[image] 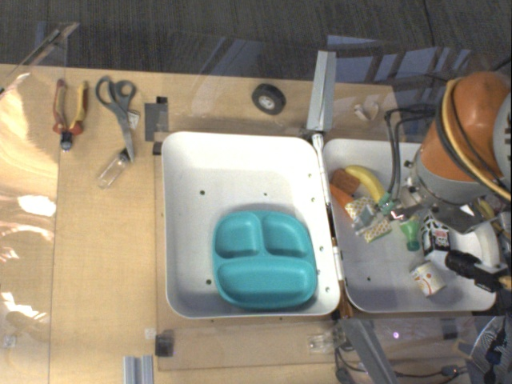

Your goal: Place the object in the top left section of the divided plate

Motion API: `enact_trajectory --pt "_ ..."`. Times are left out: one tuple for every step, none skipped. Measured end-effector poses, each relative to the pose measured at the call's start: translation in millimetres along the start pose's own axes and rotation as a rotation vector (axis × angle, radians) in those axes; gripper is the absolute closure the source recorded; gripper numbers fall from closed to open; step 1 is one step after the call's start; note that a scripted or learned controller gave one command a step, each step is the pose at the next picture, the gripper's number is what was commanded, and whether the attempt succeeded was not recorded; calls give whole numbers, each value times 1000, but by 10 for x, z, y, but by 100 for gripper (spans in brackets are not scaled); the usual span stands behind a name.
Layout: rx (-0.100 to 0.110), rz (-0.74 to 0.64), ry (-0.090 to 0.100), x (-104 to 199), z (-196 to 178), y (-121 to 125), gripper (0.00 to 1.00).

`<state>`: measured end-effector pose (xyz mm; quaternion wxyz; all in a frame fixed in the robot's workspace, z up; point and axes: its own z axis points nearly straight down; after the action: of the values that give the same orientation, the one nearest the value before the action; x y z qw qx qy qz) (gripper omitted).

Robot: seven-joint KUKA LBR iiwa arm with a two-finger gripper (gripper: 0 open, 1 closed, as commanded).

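A teal divided plate (226,288) lies in the left bin (192,174), with two small sections at the back and one long section at the front. All three sections hold nothing. My gripper (398,209) hangs low over the right bin (376,290), among a cluster of objects. Right beside it are a speckled packet (370,224) and a small green item (410,232). The grey wrist and orange band (472,126) hide what lies under the arm.
The right bin also holds a yellow banana (364,180), an orange-brown piece (344,184), a small white cup (428,279) and a black-and-white item (437,235). On the bench at the left lie scissors (120,106), pliers (68,112) and a tape roll (269,98).
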<state>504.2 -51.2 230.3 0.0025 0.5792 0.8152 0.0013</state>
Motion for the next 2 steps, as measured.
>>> enact_trajectory --pt "0 -53 1 697 -389 759 100" --pt "2 -210 3 1340 461 950 100"
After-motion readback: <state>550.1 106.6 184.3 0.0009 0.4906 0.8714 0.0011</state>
